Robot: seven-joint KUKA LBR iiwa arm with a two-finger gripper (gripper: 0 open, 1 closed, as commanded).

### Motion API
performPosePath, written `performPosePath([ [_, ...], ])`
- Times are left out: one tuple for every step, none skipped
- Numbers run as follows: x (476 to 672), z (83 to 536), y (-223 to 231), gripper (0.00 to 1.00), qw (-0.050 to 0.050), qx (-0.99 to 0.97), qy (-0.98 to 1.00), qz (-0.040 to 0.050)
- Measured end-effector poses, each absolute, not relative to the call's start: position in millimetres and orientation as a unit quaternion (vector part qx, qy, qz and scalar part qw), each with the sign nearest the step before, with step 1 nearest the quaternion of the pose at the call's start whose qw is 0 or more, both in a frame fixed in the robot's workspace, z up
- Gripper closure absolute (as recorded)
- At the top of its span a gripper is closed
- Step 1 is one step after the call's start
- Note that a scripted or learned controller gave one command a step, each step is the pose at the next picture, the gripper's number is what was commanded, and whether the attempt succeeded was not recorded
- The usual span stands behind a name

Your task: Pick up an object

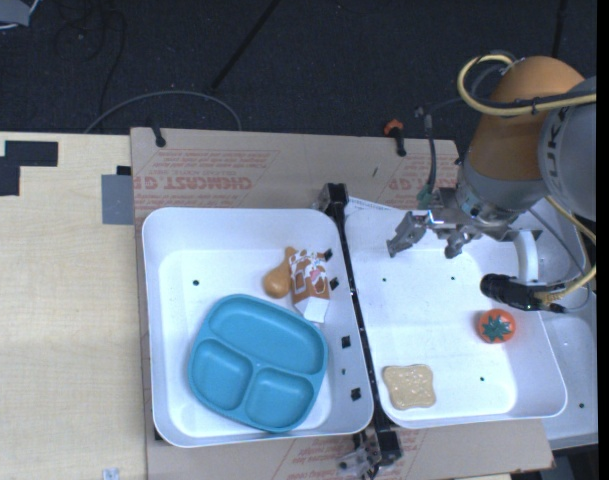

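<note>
In the right bin (544,393), a round orange-red, green-topped toy (495,326).

Two white bins (174,268), one blue divided plate (256,362), one toast slice (409,386), one tomato (495,326).

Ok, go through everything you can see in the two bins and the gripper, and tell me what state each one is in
Gripper: open, holding nothing, above the right bin's far end.
Blue divided plate: right way up in the left bin, compartments bare.
Orange and white toy: lying beside the plate's far edge.
Toast slice: lying flat in the right bin.
Orange round toy: resting in the right bin, apart from the toast.
</note>
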State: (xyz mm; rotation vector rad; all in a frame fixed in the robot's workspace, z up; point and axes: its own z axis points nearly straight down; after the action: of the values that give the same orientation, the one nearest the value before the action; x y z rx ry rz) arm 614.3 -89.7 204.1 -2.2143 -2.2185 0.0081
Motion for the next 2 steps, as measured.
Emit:
performPosePath([
  [613.6,159,-84,0.0,0.003,-0.708,-0.706,0.0024],
  [610.1,115,-87,0.0,0.003,-0.707,-0.707,0.0024],
])
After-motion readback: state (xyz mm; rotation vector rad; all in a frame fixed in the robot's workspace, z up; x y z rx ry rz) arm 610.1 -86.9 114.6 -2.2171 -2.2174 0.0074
